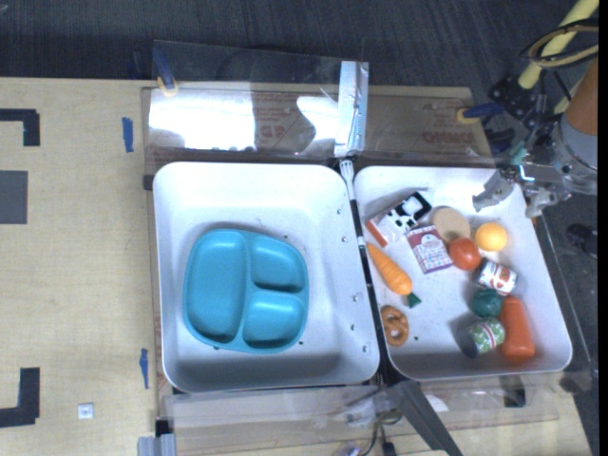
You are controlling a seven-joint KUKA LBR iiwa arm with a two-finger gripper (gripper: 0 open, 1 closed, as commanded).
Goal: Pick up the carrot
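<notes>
The carrot (391, 269) is orange, green-tipped, lying slantwise at the right bin's (551, 283) left side. The left bin (190, 198) holds a blue tray (247, 290). The tool (513, 186) hovers upper right.

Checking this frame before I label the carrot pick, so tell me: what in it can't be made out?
- Hand: small and blurred at the right bin's upper right corner; whether it is open or shut can't be told.
- Arm: cut off by the camera view's right edge.
- Carrot: its far side is unseen from above.
- Print on the small cartons: too small to read.
</notes>
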